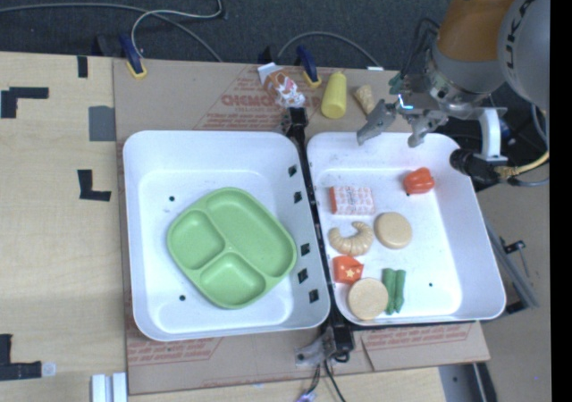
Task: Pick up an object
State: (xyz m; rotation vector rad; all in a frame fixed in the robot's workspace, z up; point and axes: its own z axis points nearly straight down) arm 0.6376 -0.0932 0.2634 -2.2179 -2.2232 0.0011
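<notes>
My gripper [397,128] hangs over the far edge of the right bin [465,239], fingers spread open with nothing between them. Below it in that bin lie a pink wafer block [353,199], a red pepper-like piece [418,181], a tan croissant [350,238], a round beige cookie [393,230], a small red-orange piece [347,269], a second beige disc [367,298] and a green bean pod [394,290]. All of them rest on the bin floor, apart from the gripper.
The left bin [147,177] holds a green divided plate [231,247]. Behind the bins on the cardboard sit a yellow cylinder [333,95], a beige piece [365,98] and a small wrapped item [284,86]. Cables run across the back.
</notes>
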